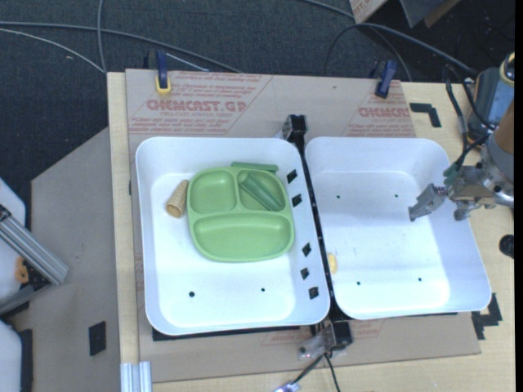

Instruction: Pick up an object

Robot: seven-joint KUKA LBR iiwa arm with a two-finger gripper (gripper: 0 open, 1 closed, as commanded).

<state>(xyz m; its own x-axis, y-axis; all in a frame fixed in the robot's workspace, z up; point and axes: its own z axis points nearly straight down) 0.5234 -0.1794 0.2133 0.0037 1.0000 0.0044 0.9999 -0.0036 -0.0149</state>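
Objects for picking are all seen in the left bin (155, 219). A small tan cone (176, 198) lies at the far left, just beside the left edge of a green divided plate (241, 239). The plate sits flat in the upper middle of that bin and has three compartments. In its upper right compartment a dark green pod-shaped piece (263, 190) rests at a slant. A flat green strip (255, 167) is seen touching the plate's top rim, partly tucked behind it.

Between the two bins a black divider rail (309, 219) runs top to bottom, with black clips along it. A small yellow-orange bit (331, 262) is lodged at the rail on the right bin's side; what it is cannot be told.

The right bin (392, 300) is reached next. The claw (429, 200) is placed over its right part, near the right wall, well apart from the plate and cone, with the rail and most of the right bin's floor in between. One grey finger (422, 202) points left and down; nothing is seen held. Whether the claw is open or closed cannot be told. The arm (498, 137) enters from the right edge.

Blue clamps (163, 70) are fixed on the bench's far edge.
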